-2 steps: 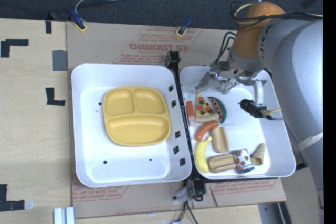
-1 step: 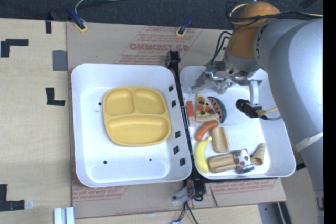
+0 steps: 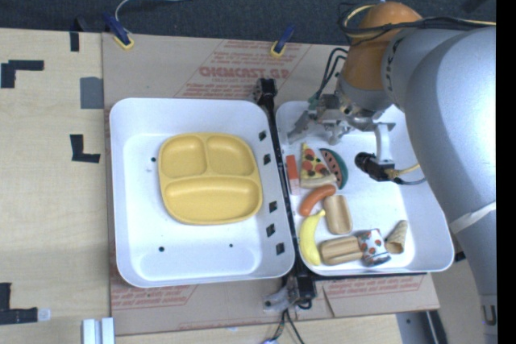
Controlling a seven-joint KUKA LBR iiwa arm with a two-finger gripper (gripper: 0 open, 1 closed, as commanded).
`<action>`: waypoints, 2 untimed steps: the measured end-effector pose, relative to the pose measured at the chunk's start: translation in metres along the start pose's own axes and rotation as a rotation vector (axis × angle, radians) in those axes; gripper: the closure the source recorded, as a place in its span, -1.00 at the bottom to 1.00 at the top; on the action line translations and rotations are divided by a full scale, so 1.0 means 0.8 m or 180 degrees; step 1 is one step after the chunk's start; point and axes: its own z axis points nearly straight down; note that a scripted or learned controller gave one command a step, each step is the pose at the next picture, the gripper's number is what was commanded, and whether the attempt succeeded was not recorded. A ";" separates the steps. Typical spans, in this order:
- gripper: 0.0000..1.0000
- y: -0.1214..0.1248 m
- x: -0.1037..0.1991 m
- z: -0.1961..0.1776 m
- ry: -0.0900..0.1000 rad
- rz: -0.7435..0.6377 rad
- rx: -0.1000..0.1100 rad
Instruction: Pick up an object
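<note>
Nothing looked picked up yet: the toy food (image 3: 339,209) lay in the right bin (image 3: 427,242) at lower right, with the gripper (image 3: 330,121) above it, its state unclear.

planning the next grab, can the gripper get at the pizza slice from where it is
Probably yes: the gripper hangs just above the pizza slice in the right bin, with nothing lying on it.
</note>
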 end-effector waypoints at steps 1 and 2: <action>-1.00 0.000 -0.019 0.000 0.0001 -0.0003 -0.0003; -1.00 0.000 -0.018 0.000 -0.0002 -0.0001 -0.0003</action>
